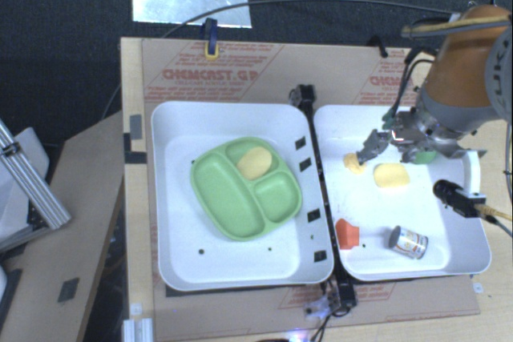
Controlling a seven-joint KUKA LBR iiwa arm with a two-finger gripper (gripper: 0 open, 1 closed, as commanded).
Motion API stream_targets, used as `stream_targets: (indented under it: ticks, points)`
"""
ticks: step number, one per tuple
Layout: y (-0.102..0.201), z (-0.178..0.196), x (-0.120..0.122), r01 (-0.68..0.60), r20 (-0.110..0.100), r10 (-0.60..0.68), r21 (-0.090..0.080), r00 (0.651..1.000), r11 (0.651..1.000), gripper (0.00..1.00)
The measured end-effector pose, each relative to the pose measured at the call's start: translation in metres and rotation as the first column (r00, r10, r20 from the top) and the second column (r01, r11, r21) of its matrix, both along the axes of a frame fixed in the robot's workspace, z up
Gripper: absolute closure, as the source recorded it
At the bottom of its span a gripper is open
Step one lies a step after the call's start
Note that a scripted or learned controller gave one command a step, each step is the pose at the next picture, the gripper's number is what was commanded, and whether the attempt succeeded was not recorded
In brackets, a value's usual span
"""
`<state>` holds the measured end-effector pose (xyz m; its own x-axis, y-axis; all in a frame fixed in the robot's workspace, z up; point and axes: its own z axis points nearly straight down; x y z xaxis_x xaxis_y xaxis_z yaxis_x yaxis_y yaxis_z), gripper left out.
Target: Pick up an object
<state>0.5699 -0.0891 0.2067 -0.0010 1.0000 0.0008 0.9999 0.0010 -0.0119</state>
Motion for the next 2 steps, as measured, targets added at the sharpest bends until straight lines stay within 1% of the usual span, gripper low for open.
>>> stream_targets:
  ticks: [1,2]
  points:
    - [0.0,0.007,0.003,-0.002,0.013,0.002,-0.001,1.0,1.0,0.0]
    - [-0.001,-0.056,0.002,0.0,0.008,0.0,0.0,1.0,1.0,0.0]
